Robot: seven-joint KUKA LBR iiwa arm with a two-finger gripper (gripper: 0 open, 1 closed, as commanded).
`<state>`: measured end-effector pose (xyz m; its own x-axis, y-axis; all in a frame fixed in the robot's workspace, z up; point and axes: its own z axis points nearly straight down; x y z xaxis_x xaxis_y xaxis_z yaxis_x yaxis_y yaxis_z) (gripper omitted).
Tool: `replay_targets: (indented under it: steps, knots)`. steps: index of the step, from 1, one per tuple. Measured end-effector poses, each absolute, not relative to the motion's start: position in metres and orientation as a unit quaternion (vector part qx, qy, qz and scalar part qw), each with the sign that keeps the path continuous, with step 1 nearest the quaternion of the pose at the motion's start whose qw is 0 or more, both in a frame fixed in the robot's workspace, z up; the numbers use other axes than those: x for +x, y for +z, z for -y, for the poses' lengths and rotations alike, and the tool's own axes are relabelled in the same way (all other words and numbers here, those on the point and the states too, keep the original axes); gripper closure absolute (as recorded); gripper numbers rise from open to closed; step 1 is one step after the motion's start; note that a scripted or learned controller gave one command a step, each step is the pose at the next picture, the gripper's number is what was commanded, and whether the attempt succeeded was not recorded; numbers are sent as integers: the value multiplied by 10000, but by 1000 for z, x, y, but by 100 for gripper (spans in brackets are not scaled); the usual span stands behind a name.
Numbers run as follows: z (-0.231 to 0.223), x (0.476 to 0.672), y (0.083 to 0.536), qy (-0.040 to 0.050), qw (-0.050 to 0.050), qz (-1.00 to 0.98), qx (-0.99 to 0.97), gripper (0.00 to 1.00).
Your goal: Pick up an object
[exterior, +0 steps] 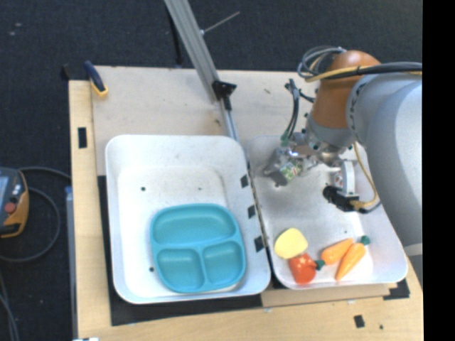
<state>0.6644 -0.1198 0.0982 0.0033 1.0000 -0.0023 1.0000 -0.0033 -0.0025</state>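
A turquoise divided tray [197, 247] is seen in the white left bin [128, 158], whose floor is speckled with small dark marks. In the white right bin [387, 251], at the lower right of the frame, a pale yellow piece [291, 244], a red piece with a green stem [303, 268] and two orange carrots with green tops [345, 256] are shown. The bench [142, 101] is coloured light tan, a blue and yellow clamp [95, 79] is seen at its upper left corner, and the arm [384, 119] is grey with an orange band [338, 84].
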Motion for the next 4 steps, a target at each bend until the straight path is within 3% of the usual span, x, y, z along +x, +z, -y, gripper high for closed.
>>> replay_targets:
  steps: [1, 3, 4]
  knots:
    - [121, 667, 113, -9, -29, 7054, -7088, 100]
    - [127, 675, 229, -16, -24, 7073, -7070, 100]
    - [71, 654, 232, -5, 1, 7094, -7048, 100]
